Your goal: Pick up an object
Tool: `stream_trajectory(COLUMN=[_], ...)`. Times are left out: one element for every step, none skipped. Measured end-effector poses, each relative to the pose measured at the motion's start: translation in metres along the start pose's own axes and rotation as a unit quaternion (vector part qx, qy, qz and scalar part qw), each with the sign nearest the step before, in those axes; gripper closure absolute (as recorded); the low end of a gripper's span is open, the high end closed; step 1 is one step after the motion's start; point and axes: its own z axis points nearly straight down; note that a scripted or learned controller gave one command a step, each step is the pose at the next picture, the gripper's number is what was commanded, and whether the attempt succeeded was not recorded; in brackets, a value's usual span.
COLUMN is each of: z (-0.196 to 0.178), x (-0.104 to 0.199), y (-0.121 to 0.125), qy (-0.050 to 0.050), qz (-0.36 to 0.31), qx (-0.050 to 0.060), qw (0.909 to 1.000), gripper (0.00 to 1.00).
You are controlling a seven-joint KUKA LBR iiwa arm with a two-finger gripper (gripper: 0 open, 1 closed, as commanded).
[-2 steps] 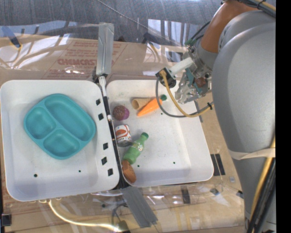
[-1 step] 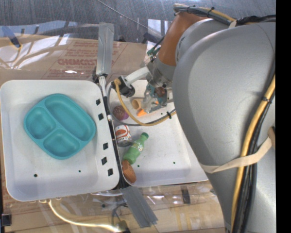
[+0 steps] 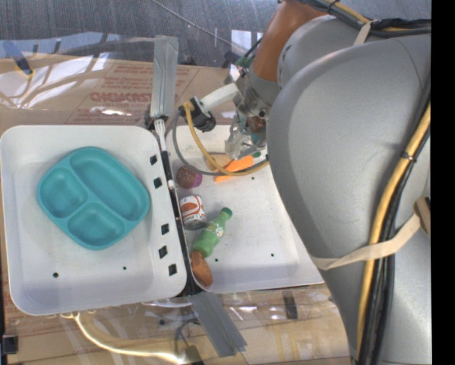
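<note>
My gripper (image 3: 241,144) hangs over the back of the right bin (image 3: 280,234), low above its floor. Just under and in front of it lies an orange carrot (image 3: 237,169); whether they touch is unclear. To the carrot's left, near the bin's left wall, sits a small purple-brown ball (image 3: 188,176). In front of that a red and white can (image 3: 192,210) lies on its side. A green bottle (image 3: 213,233) lies at a slant in the middle, and a brown rounded piece (image 3: 200,269) rests in the front left corner.
The left bin (image 3: 30,280) holds a teal divided plate (image 3: 94,196). A yellow cable (image 3: 199,149) loops down beside the gripper. The bulky grey arm (image 3: 349,143) covers the right bin's right side. Cardboard (image 3: 83,90) stands behind the bins.
</note>
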Motion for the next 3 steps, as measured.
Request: stream_trajectory(z=[-0.005,-0.024,-0.109], x=[-0.007,-0.013,0.0], y=[-0.02,-0.057,-0.019], qy=[-0.002,-0.002,0.002], qz=[0.004,-0.051,-0.028], qx=[0.0,0.001,-0.001], qw=[1.0,0.9987,0.9996], gripper=[1.0,1.0,1.0])
